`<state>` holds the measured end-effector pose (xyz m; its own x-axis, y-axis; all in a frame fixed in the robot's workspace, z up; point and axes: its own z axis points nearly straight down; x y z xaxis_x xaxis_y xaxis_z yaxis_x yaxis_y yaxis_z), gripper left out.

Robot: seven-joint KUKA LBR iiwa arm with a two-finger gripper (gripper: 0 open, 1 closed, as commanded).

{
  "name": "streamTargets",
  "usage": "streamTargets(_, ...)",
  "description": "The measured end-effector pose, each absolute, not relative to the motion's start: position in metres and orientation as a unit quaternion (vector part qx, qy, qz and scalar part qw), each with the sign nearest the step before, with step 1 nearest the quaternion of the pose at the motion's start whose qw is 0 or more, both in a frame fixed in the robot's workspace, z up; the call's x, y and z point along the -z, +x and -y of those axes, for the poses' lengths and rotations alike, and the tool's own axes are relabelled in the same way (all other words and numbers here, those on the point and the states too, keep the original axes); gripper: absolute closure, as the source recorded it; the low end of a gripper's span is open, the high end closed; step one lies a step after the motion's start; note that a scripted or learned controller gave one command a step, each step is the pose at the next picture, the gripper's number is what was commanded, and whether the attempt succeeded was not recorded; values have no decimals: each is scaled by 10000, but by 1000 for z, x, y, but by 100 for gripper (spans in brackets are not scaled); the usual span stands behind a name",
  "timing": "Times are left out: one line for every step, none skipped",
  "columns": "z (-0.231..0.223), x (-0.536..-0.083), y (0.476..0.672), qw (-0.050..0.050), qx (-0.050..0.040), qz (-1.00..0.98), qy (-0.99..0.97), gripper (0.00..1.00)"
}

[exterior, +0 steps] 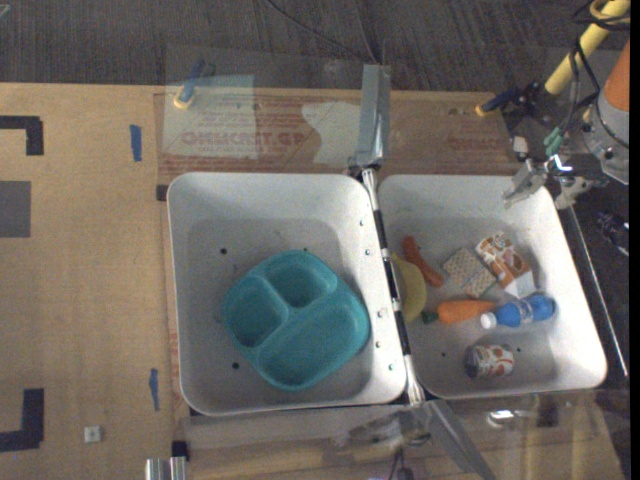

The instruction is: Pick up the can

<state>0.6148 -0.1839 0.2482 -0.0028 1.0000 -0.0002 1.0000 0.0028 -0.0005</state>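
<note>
The can [489,360] is small, with a white and red-brown label. It lies on its side near the front of the right bin [580,358]. My gripper [545,183] hovers over the bin's far right corner, well behind the can and apart from it. Its two fingers are spread open with nothing between them.
Around the can in the right bin lie a blue bottle [520,312], a carrot [460,311], a banana [410,286], a small red-orange piece [420,258], a snack box [503,256] and a checked packet [467,268]. The left bin [200,218] holds a teal divided plate [295,318].
</note>
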Motion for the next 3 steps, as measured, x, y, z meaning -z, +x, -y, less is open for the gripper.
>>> streamTargets(156, -121, 583, -67, 50, 6442, -7648, 0)
streamTargets(156, -121, 583, -66, 50, 6441, -7649, 0)
streamTargets(161, -131, 584, -102, 40, 6425, -7662, 100)
